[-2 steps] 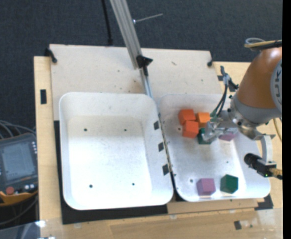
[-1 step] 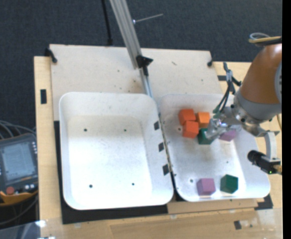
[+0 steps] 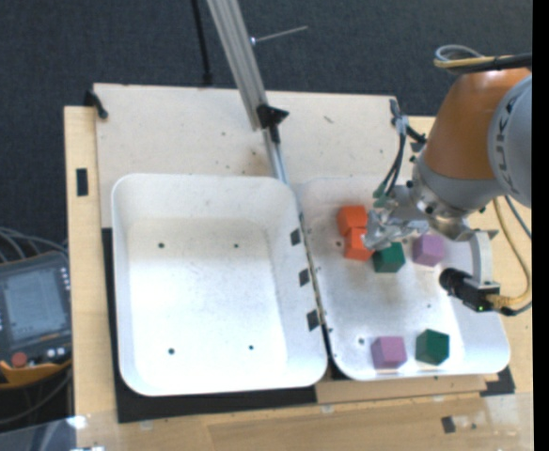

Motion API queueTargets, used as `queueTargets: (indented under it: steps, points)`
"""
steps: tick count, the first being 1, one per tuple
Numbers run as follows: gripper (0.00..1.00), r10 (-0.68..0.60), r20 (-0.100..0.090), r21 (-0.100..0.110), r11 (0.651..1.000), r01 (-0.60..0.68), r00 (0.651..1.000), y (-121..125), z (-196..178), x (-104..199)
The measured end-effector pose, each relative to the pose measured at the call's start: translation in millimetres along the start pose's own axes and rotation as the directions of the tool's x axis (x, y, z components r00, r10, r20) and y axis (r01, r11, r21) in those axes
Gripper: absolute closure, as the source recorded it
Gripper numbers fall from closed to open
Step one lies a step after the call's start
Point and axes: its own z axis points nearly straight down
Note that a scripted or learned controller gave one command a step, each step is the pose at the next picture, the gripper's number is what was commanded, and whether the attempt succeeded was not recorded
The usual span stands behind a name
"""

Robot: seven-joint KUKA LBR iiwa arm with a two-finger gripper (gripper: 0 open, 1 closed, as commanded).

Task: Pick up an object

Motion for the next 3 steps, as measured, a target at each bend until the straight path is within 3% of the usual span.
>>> queueTargets:
  steps: [2,3]
  points:
    - [1.00,-0.001,-0.001,-0.001,1.000,0.001,1.000,48.6,-19.7,89.9]
    - [1.00,0.000,0.001,-0.001,1.000,0.000,1.000,83.2,-11.3,135.9]
